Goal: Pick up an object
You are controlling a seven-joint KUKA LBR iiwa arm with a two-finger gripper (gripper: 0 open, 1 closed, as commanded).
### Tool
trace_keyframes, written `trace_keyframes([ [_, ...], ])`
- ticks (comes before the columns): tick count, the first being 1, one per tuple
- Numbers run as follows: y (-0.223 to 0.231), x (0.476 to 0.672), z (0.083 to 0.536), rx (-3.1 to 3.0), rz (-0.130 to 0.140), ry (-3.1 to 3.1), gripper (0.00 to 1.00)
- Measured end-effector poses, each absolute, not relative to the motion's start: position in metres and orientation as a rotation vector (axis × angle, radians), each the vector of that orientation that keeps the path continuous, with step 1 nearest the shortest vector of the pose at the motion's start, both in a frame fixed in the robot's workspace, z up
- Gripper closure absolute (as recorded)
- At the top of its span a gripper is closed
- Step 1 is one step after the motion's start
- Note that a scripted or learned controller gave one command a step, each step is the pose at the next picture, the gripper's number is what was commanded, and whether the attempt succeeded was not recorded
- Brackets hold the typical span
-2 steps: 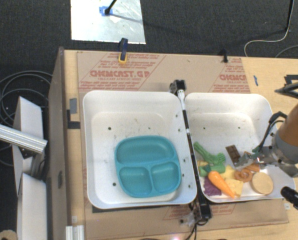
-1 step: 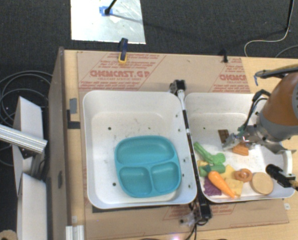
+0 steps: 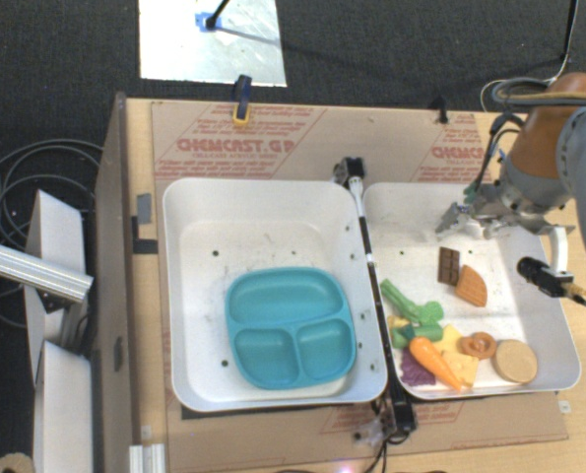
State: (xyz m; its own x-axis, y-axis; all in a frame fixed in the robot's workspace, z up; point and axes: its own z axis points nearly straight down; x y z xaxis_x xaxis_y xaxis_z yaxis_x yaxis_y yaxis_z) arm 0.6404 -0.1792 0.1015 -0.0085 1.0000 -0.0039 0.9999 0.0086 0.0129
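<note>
Tabletop (image 3: 273, 136): cardboard-covered, two white bins | near edge of right bin (image 3: 558, 363): toy food heap, carrot (image 3: 432, 361), cookie (image 3: 516, 361) | mid: chocolate bar (image 3: 449, 265) lying apart, my likeliest pick | far: my gripper (image 3: 467, 216) above bin floor, holding nothing, fingers look spread | descend straight, straddle the bar.

This looks like a robotics lab: a bench (image 3: 302, 131) topped with printed protective board stands on dark carpet (image 3: 46, 57), loose black cables (image 3: 27, 180) coil on the floor, aluminium framing (image 3: 32, 269) sits alongside, and clamps (image 3: 241, 101) grip the bench edge
</note>
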Motion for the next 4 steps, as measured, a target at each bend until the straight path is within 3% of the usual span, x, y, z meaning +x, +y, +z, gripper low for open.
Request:
trace_keyframes([
  [1,-0.165,0.599,0.083,2.223,-0.001,2.224,0.00],
  [2,-0.197,0.587,0.085,2.222,-0.001,2.219,0.00],
  [3,-0.188,0.555,0.084,2.222,-0.002,2.223,0.00],
  [4,-0.188,0.558,0.095,2.216,0.004,2.222,1.00],
])
